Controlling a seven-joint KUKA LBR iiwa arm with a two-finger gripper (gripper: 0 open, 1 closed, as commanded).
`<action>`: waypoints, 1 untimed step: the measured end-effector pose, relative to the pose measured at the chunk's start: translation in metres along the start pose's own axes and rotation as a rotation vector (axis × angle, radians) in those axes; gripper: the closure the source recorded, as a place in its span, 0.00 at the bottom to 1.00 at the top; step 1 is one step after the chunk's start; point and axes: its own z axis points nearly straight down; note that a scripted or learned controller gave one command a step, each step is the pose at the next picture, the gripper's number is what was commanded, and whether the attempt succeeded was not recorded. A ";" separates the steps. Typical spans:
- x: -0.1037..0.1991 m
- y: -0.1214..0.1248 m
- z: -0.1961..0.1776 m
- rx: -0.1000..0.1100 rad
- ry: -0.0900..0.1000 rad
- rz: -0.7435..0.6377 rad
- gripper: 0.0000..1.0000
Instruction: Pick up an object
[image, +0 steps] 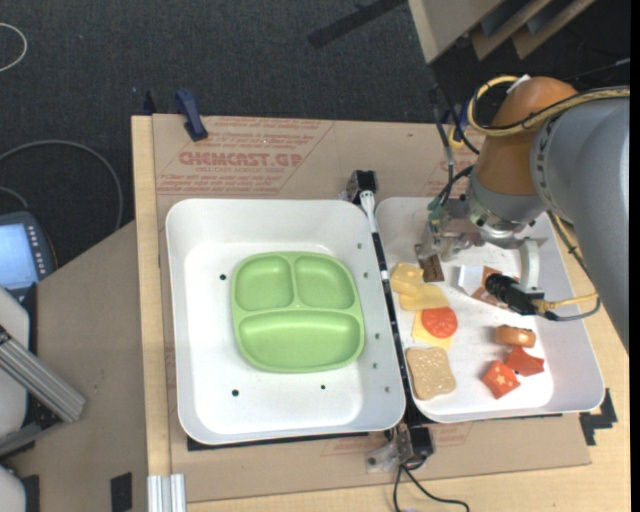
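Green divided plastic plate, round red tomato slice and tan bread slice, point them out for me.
Green divided plastic plate (297, 345): camera view, large lower compartment.
Round red tomato slice (438, 322): camera view, its centre.
Tan bread slice (431, 371): camera view, its middle.

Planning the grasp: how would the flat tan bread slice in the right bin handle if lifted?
The bread slice looks thin and flat, so probably light but hard to get jaws under. It lies by the bin wall, so a push would likely slide it, not roll it.
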 end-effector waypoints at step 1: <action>0.078 -0.054 -0.095 -0.001 0.004 -0.007 1.00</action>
